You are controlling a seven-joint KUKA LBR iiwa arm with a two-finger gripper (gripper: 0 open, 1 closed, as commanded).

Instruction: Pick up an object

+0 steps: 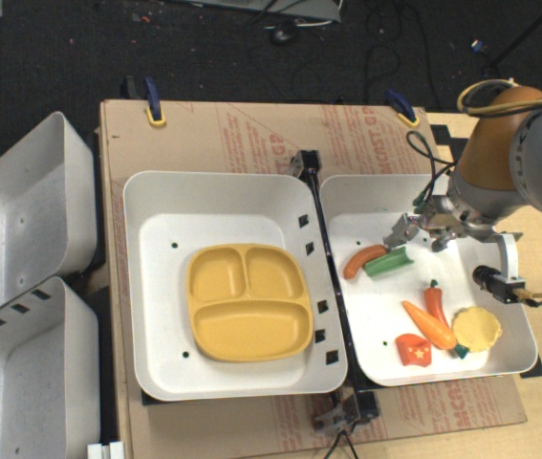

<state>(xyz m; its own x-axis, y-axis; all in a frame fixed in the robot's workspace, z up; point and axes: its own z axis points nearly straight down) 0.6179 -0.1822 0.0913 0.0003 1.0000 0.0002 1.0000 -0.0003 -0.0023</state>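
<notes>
The gripper [414,229] hangs low over the right bin [366,194], its fingers seemingly spread a little, though the slanted view makes that hard to judge. Nothing sits between them. Just below its tips lie a green block [388,263] and, touching it, an orange sausage [363,260]. Farther toward the bin's near corner lie a carrot [430,325], a red pepper [414,350] and a yellow piece [477,328]. The left bin [151,256] holds a yellow divided plate [249,302].

Plastic on cardboard

Both white bins [146,256] look like smooth, faintly glossy plastic. The yellow divided plate [249,302] is matt plastic. The toy vegetables, such as the carrot [428,324], have a shiny plastic skin. The counter [242,127] is covered in rough brown printed cardboard
</notes>
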